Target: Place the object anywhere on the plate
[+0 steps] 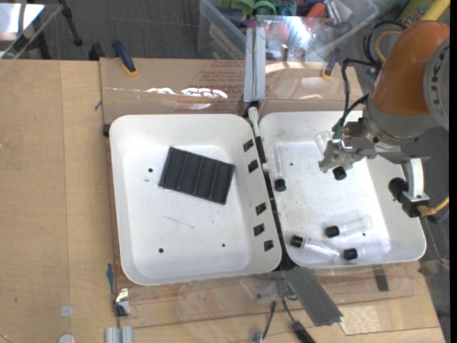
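Right now you have the hand hanging over the right bin, toward that bin's far half and a little right of its middle. Whether it is open or closed cannot be told at this size, and you can see nothing held under it. The grey arm with its orange band comes in from the table's right side, above the bin's far right corner.

You will find the task's things in that same right bin: clear vials with black caps. One vial lies close to the bin's left wall, running away from you, its cap at the near end. Three more sit along the near edge: one vial near the near left corner, tilted with its cap to the left; a second vial a little farther in; and a third vial just beside the near rim toward the right. None of them touches the hand.

The plate, a dark ribbed rectangle, lies flat in the left bin, a little toward that bin's far edge and turned slightly askew. Nothing rests on it. Beyond the bins, at the table's far edge, stands a clear tub of coloured items.
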`<control>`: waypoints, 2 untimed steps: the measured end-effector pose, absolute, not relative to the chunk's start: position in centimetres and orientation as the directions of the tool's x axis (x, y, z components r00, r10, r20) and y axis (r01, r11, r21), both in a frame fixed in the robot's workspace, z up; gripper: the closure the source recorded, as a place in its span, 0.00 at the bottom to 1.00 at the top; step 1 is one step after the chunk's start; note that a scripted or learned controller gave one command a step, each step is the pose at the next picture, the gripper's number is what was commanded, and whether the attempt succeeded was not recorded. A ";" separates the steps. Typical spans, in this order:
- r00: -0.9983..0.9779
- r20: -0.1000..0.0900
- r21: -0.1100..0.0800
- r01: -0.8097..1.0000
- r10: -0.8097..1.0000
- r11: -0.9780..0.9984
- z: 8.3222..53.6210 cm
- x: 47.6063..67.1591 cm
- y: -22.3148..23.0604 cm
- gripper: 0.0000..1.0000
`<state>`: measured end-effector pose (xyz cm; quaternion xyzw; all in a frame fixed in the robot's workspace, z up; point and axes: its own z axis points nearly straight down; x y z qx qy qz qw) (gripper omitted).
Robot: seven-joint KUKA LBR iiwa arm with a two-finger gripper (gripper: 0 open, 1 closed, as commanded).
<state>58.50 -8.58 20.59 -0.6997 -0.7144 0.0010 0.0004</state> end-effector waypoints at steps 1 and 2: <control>-0.020 -0.001 0.000 1.000 1.000 0.020 27.2 56.9 -14.8 1.00; 0.020 0.000 -0.002 1.000 1.000 -0.020 30.7 49.5 -19.0 1.00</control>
